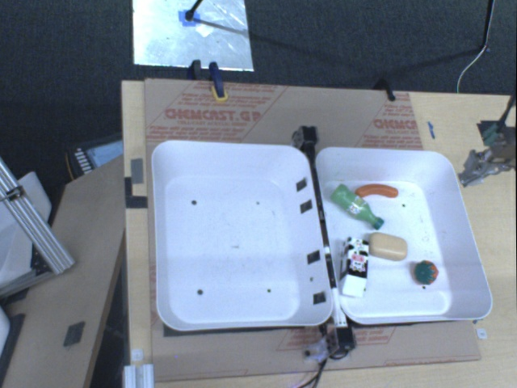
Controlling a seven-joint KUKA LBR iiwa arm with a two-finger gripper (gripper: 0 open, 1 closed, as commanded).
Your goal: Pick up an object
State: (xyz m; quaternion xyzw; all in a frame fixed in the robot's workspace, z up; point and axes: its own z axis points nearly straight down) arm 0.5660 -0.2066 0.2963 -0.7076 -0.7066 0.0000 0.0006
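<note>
The right bin [464, 217] holds several small objects. A green toy bottle [355, 203] lies tilted near the bin's left side, and an orange sausage-shaped piece [377, 191] lies just behind it, almost touching. A tan rounded block [388, 246] rests in the middle. Beside it, a black-and-white box with a red mark [355, 266] lies against the bin's left wall. Toward the front right sits a small green ball with a red spot [426, 272], apart from the others.
The left bin [234, 233] stands next to the right one, with a black divider strip [319, 225] between them. A metal fixture [491, 153] sits at the bench's right edge. A foil sheet [192, 23] lies behind the bench and an aluminium frame [32, 225] stands at the left.
</note>
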